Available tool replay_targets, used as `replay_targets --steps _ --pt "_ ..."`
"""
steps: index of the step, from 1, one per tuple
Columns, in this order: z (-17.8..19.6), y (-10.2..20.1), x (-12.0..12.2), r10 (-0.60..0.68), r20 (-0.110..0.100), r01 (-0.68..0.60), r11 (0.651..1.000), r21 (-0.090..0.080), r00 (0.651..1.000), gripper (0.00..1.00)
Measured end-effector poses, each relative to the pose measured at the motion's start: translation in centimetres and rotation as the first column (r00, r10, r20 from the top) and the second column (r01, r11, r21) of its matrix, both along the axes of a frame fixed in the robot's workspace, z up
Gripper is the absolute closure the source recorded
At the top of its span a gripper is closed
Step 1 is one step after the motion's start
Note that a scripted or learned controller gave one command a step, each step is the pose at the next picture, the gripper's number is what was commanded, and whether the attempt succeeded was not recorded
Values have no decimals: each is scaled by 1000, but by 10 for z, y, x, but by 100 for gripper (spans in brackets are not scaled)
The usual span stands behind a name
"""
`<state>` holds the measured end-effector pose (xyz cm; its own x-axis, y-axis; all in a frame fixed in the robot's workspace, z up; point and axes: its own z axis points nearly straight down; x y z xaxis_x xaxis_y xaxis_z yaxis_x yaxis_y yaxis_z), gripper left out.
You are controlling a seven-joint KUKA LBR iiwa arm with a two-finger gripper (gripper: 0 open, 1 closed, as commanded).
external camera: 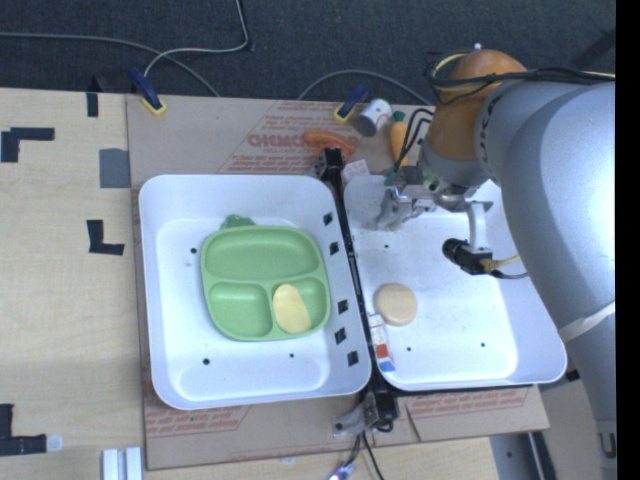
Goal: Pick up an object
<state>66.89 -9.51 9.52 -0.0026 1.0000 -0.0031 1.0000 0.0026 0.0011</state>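
Round tan puck (396, 304) smooth, in right bin (500, 353); jaws (392, 211) state unclear.

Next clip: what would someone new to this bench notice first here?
The big grey arm with its orange band fills the right side, its tool low at the far left corner of the right bin. In the left bin sits a green divided tray with a yellow piece in one compartment. A tan round object lies alone in the right bin.
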Motion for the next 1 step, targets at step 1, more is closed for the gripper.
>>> replay_targets --steps 1 --pt "0 0 0 0 0 0 1000 -1 1000 0"
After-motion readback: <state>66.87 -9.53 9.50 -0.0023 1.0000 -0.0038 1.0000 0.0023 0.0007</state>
